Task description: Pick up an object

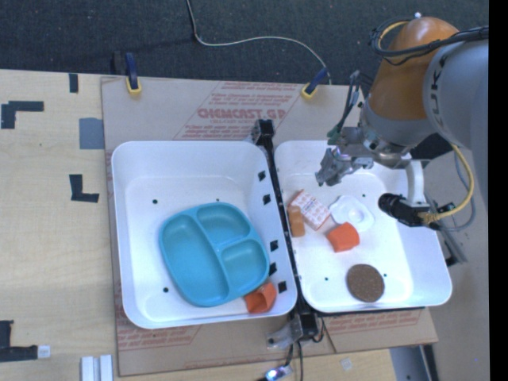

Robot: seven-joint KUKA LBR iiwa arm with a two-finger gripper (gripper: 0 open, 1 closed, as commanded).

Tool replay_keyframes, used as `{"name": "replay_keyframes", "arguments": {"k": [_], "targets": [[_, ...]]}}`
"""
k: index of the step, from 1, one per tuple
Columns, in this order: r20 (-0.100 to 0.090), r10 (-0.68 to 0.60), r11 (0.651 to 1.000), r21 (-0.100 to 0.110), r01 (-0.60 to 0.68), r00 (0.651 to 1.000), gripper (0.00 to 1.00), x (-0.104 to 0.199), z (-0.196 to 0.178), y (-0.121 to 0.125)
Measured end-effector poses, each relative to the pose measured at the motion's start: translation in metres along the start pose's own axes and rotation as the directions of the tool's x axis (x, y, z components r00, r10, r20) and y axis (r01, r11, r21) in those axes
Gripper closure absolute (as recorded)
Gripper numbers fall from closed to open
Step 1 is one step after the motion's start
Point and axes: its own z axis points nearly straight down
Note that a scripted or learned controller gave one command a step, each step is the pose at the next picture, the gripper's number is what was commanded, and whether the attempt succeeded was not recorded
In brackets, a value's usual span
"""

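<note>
Orange block (343, 237) in right bin (413, 292) — below pincer (331, 171), apart from it. Pincer over bin's upper part; grip state indiscernible — fingertips blurred, dark.

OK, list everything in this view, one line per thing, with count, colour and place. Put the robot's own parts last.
Bins: two, white, side by side on the bench.
Divided tray: one, blue, in the left bin.
Orange piece: one, at the left bin's front right corner.
Printed packet: one, pale with red print, right bin, near the divider.
Clear cup: one, see-through, right bin, behind the orange block.
Orange block: one, middle of the right bin.
Brown disc: one, front of the right bin.
Clamps: two, blue and yellow, on the board's far edge.
Arm: one, grey and orange, right side.
Gripper: one, dark, over the right bin's back.
</note>
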Motion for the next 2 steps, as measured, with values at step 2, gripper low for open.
{"name": "replay_keyframes", "arguments": {"k": [2], "targets": [[0.0, -0.001, 1.0, 0.001, 0.001, 1.0, 1.0, 0.102, 0.005, -0.005]]}}
